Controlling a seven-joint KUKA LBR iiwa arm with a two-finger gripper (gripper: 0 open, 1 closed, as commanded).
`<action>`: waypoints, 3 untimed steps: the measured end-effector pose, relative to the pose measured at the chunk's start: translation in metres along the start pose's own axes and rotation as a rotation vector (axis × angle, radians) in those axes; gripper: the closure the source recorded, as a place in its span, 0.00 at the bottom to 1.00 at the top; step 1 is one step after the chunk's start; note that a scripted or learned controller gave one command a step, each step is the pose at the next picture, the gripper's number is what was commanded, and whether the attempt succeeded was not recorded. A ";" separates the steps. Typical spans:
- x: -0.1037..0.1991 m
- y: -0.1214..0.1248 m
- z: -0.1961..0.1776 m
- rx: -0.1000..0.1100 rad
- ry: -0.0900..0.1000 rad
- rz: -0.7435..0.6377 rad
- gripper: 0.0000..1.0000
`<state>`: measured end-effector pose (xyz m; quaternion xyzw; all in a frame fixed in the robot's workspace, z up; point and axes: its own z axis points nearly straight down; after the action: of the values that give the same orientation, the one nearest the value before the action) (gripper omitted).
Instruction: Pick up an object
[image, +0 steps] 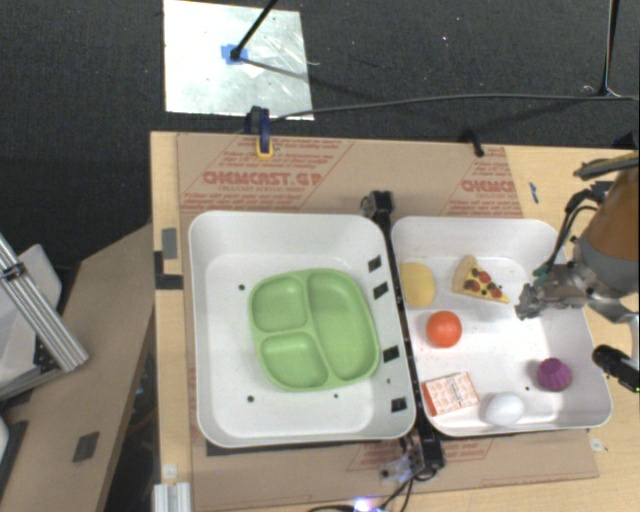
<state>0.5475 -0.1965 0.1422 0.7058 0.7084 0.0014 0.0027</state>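
The arm (612, 235) runs off the right edge; the end effector (530, 300) is too small and blurred to read its finger positions.

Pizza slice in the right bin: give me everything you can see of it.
The pizza slice is a small toy wedge, probably plastic: tan crust edge at upper left, yellow top with red spots, tip pointing lower right. It lies flat on the floor of the right bin, near the back, touching nothing. The gripper is just to its right.

Even overhead light, soft shadows, slight blur
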 end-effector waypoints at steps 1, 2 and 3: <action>-0.001 -0.001 -0.064 -0.003 -0.001 -0.001 1.00; -0.001 0.001 -0.094 0.000 0.000 -0.001 1.00; 0.056 -0.007 -0.102 0.003 0.004 -0.006 1.00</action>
<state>0.5401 -0.1402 0.2437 0.7036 0.7106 0.0017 0.0005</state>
